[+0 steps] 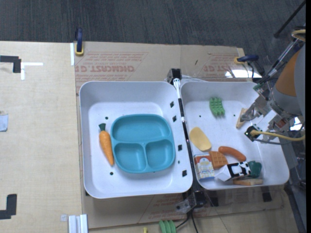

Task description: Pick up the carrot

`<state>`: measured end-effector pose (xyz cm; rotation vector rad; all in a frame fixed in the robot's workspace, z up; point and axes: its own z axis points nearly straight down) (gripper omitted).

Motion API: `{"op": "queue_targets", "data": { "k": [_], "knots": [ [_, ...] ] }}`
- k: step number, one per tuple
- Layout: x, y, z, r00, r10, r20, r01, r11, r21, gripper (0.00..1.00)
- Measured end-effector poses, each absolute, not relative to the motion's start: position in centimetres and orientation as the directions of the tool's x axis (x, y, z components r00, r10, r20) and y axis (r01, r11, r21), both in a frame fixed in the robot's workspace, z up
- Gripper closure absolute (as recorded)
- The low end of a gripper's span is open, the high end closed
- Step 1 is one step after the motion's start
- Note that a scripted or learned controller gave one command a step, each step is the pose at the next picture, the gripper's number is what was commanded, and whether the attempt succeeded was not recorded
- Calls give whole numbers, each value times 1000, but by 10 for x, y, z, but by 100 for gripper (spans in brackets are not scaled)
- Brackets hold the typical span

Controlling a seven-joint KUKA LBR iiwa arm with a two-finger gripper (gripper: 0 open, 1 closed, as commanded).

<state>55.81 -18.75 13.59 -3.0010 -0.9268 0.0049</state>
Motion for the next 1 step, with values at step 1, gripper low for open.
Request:
{"op": "queue_targets", "data": {
  "k": [1],
  "knots": [
    [512, -180, 90, 848, 530, -4, 530, -848, -6, 0]
  ]
}}
